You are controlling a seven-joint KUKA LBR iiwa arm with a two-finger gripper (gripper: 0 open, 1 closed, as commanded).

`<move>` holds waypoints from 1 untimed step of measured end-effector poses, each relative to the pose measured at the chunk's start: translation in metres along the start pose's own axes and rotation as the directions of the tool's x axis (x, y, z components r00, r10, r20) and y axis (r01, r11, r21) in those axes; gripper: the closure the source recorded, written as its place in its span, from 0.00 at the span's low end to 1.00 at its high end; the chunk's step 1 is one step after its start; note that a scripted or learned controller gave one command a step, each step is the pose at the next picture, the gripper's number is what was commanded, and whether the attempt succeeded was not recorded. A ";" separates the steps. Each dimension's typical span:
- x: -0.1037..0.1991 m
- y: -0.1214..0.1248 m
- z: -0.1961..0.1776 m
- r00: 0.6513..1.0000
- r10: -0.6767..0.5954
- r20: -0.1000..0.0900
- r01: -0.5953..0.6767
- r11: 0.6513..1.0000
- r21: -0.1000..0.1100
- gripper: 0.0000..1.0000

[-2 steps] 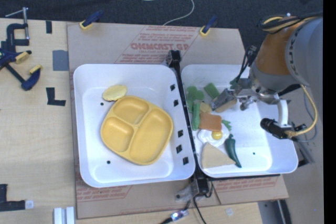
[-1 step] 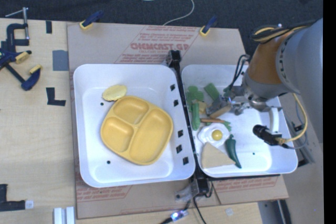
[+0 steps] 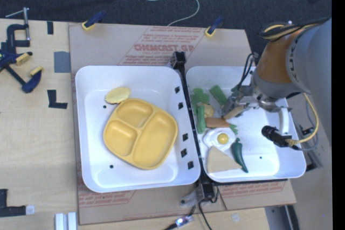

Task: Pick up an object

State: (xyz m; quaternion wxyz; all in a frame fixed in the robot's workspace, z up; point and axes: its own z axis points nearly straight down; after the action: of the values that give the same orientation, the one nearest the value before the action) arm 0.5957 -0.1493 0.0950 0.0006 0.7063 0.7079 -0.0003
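My gripper [image 3: 236,106] is down inside the right bin [image 3: 280,167], at the right edge of a cluster of toy food. Just to its left lie a green leafy piece [image 3: 200,96], a green bean-like piece [image 3: 218,93] and an orange carrot [image 3: 217,122]. In front of it lie a fried egg [image 3: 221,139], a dark green pepper [image 3: 239,154] and a tan wedge [image 3: 221,161]. The arm's wrist [image 3: 272,70], with its orange band, hangs over the bin's right half and hides the gripper's top.
The left bin [image 3: 89,132] holds a yellow divided plate [image 3: 140,132] and a small yellow piece [image 3: 117,95] at its back left. A black divider [image 3: 186,116] runs between the bins. Blue clamps [image 3: 16,59] sit on the bench at far left.
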 end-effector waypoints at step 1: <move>-0.006 0.003 -0.044 1.000 0.002 -0.001 -0.002 1.000 -0.002 1.00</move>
State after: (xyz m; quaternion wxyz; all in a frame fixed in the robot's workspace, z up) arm 0.5986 -0.1552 0.1392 0.0009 0.7070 0.7072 0.0007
